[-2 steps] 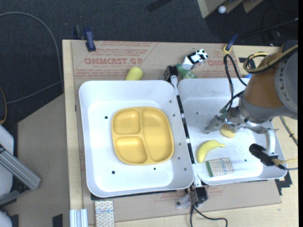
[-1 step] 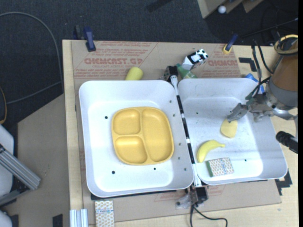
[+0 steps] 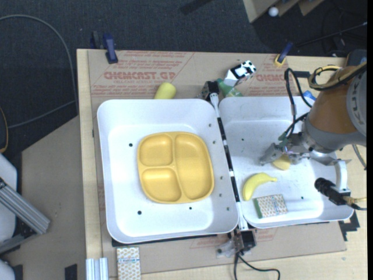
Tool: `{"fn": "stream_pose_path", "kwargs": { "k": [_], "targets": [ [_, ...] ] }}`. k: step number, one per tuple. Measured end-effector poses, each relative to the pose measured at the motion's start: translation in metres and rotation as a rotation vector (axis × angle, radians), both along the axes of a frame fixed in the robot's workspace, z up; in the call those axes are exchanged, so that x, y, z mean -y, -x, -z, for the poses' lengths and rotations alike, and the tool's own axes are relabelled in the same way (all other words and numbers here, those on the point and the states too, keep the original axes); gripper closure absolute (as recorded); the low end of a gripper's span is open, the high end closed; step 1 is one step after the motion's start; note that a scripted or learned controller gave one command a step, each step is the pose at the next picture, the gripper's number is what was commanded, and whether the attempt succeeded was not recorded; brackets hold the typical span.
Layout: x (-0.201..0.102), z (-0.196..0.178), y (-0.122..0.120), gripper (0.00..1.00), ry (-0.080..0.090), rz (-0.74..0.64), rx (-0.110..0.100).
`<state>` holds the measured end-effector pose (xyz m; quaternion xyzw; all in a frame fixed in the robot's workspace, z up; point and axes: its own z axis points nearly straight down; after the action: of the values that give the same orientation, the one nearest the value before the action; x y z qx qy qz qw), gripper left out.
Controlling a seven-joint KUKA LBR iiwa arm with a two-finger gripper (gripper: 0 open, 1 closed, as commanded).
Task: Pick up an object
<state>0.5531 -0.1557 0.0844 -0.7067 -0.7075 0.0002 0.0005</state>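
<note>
In the right bin (image 3: 256, 112), a yellow banana (image 3: 257, 184) lies near the front left. Just in front of it sits a small green-patterned packet (image 3: 270, 205). A small pale yellow piece (image 3: 281, 164) lies mid-bin, right under my gripper (image 3: 284, 154), which hangs low over it on the grey arm with the orange band (image 3: 332, 107). The arm hides part of the piece. Whether the gripper touches it cannot be made out.
The left bin (image 3: 116, 127) holds a yellow divided plate (image 3: 175, 167). Behind the bins lie a yellow lemon-like object (image 3: 165, 90) and a black-and-white item (image 3: 242, 70). Blue clamps (image 3: 109, 47) grip the board's back edge. A patterned packet (image 3: 128, 261) lies at the front.
</note>
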Motion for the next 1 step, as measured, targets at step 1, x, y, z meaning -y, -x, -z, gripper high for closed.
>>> {"fn": "stream_pose_path", "kwargs": {
  "k": [1],
  "targets": [
    [0.0003,-0.0111,-0.0011,1.00,0.001,0.001,0.004]
  ]
}}
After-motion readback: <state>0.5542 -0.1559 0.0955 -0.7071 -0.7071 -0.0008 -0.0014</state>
